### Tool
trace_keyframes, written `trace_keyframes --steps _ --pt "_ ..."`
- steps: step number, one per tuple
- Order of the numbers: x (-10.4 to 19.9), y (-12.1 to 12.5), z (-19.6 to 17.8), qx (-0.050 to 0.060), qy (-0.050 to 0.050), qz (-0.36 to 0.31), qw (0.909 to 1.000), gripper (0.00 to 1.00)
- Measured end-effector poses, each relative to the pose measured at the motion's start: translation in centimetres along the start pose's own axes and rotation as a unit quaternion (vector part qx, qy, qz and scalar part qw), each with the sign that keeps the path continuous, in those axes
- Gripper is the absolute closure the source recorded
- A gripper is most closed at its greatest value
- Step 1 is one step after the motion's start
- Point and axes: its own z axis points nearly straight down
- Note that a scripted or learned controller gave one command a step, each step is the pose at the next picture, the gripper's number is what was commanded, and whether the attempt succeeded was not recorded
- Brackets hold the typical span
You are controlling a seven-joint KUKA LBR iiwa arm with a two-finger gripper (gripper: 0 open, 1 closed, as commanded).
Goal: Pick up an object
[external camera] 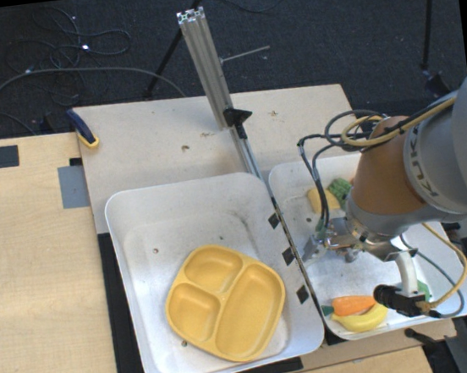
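Note:
My gripper hangs low over the left part of the right bin, under the grey arm and its orange band. An orange carrot lies at the bin's front, touching a yellow banana just in front of it. Both sit a short way nearer the front than the gripper. Behind the gripper, a pale yellow item and a green item lie partly hidden by the wrist. I see nothing between the gripper and any of these.
The left bin holds a yellow divided plate. A ridge with black clips separates the two bins, close to the gripper's left. A metal post rises behind the bins. Cables loop around the wrist.

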Motion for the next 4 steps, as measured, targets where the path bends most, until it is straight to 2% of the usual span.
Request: trace_keyframes --steps 1,2,3,4 --pt "0.3 0.3 -1.2 -0.005 0.003 0.002 1.0000 1.00" --pt "-0.3 1.2 -6.9 -0.001 -0.002 0.000 1.0000 1.00" --pt "0.1 1.3 -13.1 -0.002 -0.002 -0.001 1.0000 1.00" --pt "0.1 1.3 -11.2 0.002 -0.002 0.000 1.0000 1.00"
